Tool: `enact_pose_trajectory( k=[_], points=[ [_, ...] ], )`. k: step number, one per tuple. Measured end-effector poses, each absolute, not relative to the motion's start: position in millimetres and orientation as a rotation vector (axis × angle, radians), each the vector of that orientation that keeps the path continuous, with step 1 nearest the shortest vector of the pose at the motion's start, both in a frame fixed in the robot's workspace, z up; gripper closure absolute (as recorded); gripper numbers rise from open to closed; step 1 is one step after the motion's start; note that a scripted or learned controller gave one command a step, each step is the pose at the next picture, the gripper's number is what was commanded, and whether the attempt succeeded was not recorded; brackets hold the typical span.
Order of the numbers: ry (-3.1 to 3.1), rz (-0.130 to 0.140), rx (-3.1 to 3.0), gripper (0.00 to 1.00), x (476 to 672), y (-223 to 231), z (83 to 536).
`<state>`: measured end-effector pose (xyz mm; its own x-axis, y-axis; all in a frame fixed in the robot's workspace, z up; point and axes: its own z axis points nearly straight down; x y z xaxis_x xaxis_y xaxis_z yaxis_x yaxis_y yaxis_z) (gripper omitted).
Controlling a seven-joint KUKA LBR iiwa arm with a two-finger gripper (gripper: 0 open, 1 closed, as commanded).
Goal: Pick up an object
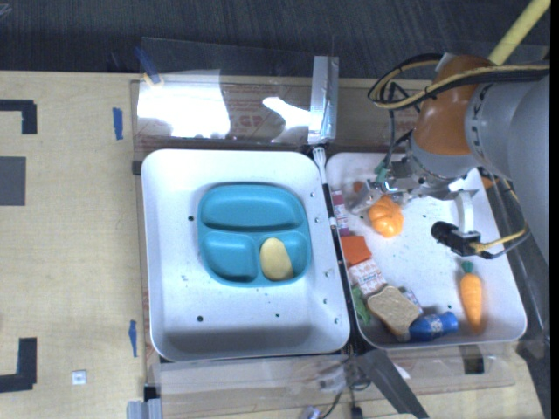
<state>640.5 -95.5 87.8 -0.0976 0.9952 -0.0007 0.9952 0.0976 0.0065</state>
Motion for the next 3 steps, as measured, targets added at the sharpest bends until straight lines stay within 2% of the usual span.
enact_pose_trajectory(
  k=[1,2,3],
  points=[
    [2.318,0.011,2.107,1.0,641.9,-96.3,99.3],
    [2.019,-0.001,2.41,1.0,590.9,-122.1,117.6],
    [2.019,-0.001,2.411,0.0,590.6,-122.0,117.0]
  ],
)
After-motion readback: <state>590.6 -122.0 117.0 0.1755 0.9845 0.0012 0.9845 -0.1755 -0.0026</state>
